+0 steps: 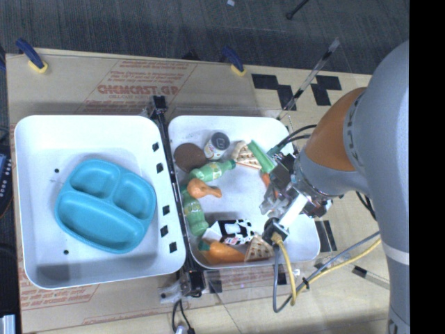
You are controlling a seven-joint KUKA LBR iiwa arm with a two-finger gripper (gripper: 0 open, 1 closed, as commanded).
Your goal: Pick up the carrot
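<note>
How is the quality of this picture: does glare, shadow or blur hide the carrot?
Camera view: light is even, no hard glare on the white bins; a grey shadow lies in the left bin's near-left corner; the arm, close to the lens, looks soft; the carrot, at the right bin's near edge, is small but clear in colour.

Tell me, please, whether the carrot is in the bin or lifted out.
In the bin: the carrot lies on the floor of the bin by its near wall, apart from the gripper.
</note>
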